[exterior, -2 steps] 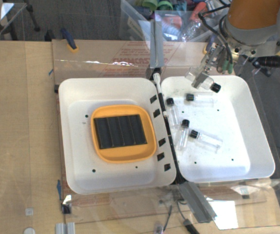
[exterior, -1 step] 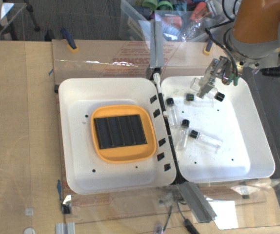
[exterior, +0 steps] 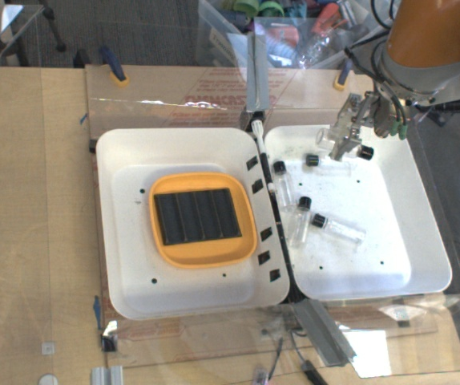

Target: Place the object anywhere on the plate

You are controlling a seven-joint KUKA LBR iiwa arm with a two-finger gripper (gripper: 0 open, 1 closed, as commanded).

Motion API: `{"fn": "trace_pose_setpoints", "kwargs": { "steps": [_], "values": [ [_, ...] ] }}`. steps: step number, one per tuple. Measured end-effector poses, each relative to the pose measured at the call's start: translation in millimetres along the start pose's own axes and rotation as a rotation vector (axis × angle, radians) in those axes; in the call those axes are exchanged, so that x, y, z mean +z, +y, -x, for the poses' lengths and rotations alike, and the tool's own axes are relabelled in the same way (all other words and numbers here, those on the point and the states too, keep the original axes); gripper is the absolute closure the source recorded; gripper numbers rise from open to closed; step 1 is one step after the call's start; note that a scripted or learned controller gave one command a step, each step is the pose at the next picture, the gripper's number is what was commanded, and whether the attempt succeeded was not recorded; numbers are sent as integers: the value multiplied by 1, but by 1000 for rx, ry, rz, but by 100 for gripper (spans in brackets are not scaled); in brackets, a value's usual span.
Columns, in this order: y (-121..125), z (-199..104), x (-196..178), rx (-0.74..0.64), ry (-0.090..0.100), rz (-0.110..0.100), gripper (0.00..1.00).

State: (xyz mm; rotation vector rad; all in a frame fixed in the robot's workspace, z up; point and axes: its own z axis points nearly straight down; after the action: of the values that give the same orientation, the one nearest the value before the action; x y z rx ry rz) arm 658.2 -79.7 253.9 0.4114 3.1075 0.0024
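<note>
An orange plate (exterior: 203,251) with a black ridged insert lies in the left bin (exterior: 126,279). Several clear vials with black caps are scattered in the right bin (exterior: 398,247): one (exterior: 281,181) by the divider, one (exterior: 302,219) near the middle, one (exterior: 340,228) lying crosswise. Two more black caps (exterior: 312,160) (exterior: 364,152) sit at the back. My gripper (exterior: 342,144) hangs low over the back of the right bin, between those two caps, far from the plate. A clear vial body (exterior: 327,137) seems to lie right beside it.
A metal divider (exterior: 272,207) with black clips runs between the bins. Behind the bench stands a clear tub (exterior: 294,14) full of coloured items. Cables hang near the wrist (exterior: 390,119). Wooden tabletop surrounds both bins.
</note>
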Motion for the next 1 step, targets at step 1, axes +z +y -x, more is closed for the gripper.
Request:
{"fn": "trace_pose_setpoints", "kwargs": {
  "steps": [1],
  "values": [
    [-13,6,-19,-130,-2,0,100]
  ]
}}
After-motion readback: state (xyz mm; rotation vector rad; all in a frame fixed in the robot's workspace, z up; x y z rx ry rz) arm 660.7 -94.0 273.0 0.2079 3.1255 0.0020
